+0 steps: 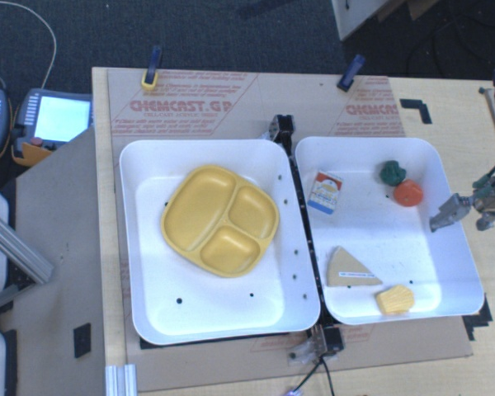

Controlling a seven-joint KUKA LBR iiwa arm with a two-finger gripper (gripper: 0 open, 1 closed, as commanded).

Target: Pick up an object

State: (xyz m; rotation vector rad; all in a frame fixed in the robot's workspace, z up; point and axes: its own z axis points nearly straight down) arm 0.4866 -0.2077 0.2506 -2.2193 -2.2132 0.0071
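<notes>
The right bin point(445, 159) holds a small white and orange carton point(325, 192), a dark green lump point(392, 172) touching a red round piece point(408, 194), a tan wedge point(351, 268) and a small yellow block point(394, 299). A yellow divided plate point(221, 219) lies in the left bin point(148, 304). My gripper point(466, 215) hangs at the right bin's right rim, just right of the red piece. Its fingers stand open with nothing between them.
The two bins meet at a black clamp strip point(301, 221) down the middle. Blue clips point(351, 73) sit at the back edge of the board. A screen pendant point(54, 118) lies off the bench to the left.
</notes>
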